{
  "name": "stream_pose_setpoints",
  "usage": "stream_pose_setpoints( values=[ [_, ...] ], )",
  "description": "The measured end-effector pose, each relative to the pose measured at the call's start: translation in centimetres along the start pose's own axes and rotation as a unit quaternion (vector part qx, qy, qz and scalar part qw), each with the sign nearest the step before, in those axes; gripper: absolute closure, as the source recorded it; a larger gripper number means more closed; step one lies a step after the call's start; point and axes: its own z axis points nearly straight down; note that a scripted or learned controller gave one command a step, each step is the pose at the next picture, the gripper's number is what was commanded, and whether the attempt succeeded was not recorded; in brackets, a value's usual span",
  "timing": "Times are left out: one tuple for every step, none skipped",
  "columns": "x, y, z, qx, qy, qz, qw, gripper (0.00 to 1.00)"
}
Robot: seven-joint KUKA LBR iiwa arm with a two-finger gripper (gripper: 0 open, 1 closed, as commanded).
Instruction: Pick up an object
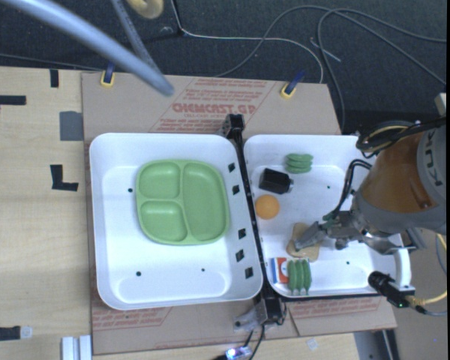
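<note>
pincer (309, 236): low in right bin (322, 282), over tan piece (298, 240); grip state, can't tell
nearby: orange ball (268, 207), black block (274, 180), green ridged thing (299, 275)
room: middle floor was bare

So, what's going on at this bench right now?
A grey robot arm reaches into the right bin, its pincer low over a tan object. Nearby lie an orange ball, a black block and two green ridged pieces. The left bin holds a green divided plate. Nothing is visibly lifted.
</note>
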Motion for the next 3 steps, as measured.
stream_pose_setpoints(
  values=[
    [0.1, 0.1, -1.2, -0.001, 0.000, -0.001, 1.0000, 1.00],
    [-0.4, 0.7, -7.2, -0.005, -0.001, -0.001, 1.0000, 1.00],
    [-1.0, 0.2, -11.8, -0.005, -0.001, 0.000, 1.0000, 1.00]
  ],
)
